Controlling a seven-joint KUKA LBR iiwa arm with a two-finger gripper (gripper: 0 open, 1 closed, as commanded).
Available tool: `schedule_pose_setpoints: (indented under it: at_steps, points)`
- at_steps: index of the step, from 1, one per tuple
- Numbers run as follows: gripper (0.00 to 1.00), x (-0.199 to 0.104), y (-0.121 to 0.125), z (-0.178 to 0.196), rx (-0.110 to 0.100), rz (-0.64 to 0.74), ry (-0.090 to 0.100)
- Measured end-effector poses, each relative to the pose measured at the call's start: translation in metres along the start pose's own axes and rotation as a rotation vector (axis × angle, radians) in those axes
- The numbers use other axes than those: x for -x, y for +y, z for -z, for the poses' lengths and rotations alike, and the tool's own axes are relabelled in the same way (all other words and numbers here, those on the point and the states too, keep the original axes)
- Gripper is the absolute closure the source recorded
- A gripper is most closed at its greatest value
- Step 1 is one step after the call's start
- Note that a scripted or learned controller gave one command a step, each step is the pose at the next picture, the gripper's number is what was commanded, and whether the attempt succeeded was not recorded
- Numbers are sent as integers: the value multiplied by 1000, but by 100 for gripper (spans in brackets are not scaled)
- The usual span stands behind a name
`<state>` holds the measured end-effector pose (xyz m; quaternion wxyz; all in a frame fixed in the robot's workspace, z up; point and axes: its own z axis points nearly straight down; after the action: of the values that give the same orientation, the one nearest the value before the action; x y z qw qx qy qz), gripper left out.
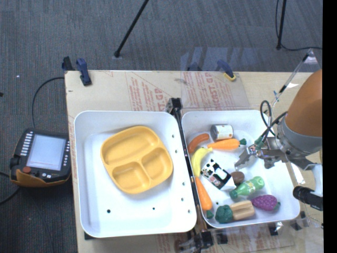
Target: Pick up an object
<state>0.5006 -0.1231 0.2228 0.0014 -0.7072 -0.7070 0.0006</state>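
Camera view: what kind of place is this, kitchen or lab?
Likely a robotics lab. The bench is a board held by clamps, on grey carpet with tripod legs behind. A teach pendant lies on the floor, and the right bin holds toy food, not real groceries.

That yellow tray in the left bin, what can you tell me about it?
The yellow tray is a rounded, squarish plate of what looks like smooth plastic, moulded into three compartments: one large across the far side and two smaller ones nearer the camera. It lies flat and right way up on the floor of the left bin, turned at a slight angle to the bin's walls. It seems to touch nothing but the bin floor, and its compartments hold nothing.
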Motion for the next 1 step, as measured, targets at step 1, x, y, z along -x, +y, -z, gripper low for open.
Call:
schedule_pose_setpoints:
  at_steps: [1]
  points:
    - [0, -3, 30, -108, 20, -195, 0]
